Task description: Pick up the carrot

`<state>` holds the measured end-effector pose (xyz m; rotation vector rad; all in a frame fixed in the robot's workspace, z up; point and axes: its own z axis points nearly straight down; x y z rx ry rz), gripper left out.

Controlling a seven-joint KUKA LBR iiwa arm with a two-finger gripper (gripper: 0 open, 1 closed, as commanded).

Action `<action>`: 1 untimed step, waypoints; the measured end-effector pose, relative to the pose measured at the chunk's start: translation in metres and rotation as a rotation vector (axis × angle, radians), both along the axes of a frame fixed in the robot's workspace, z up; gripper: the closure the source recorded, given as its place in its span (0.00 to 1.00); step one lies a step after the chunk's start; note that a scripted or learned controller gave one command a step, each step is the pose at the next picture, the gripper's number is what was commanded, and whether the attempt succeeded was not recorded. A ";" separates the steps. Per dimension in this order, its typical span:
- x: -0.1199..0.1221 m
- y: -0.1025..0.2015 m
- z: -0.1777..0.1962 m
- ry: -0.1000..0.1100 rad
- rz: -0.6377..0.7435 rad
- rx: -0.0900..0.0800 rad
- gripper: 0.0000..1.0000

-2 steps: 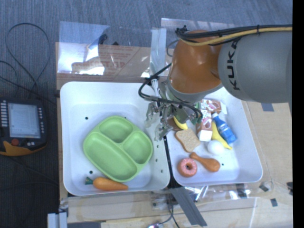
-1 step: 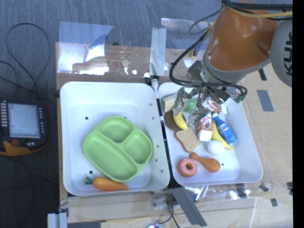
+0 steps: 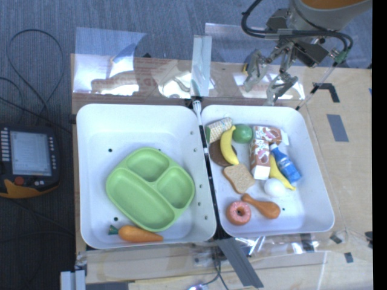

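Carrot (image 3: pixel 139 234) tapered, smooth orange, left bin (image 3: pixel 91 132) front, hand (image 3: pixel 268 80) spread wide, holding nothing

Carrot (image 3: pixel 140 235) lies at left bin's (image 3: pixel 91 162) near wall, green plate (image 3: pixel 150 188) touching its far side: tight there. Open floor left of plate. My gripper (image 3: pixel 269 80) hangs beyond right bin (image 3: pixel 314 162), nothing beneath it.

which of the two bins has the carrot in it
The left bin: the carrot lies at its front edge beside the green plate.
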<state>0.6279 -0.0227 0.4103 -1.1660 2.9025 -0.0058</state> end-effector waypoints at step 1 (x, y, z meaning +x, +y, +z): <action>-0.018 -0.008 -0.134 0.022 0.068 0.002 1.00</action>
